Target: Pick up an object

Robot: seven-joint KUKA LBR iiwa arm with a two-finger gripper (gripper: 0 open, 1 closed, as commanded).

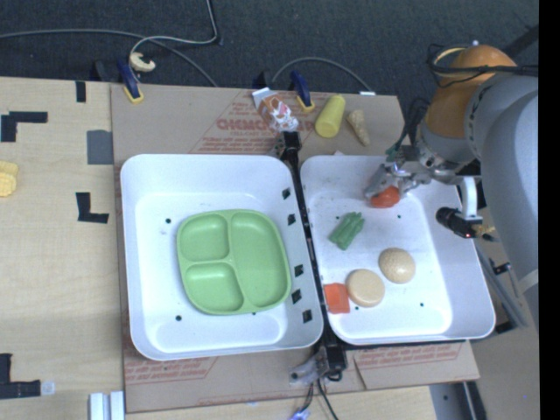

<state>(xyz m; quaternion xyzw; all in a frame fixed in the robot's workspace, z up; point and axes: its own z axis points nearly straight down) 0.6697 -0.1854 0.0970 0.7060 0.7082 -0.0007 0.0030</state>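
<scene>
Grasp step under way: gripper [390,185] low in the right bin [455,322], at the red-orange piece [385,199] near its back wall, closure on it unclear; next, a confirmed pinch before lifting

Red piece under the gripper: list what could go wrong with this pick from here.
1. The gripper sits right at the red piece, but the view does not show it between the fingers, so it may be left behind on lifting.
2. The piece lies near the far wall of the right bin; a nudge might push it against the wall.
3. The green piece lies close by and might get knocked if the arm sweeps toward it.
</scene>
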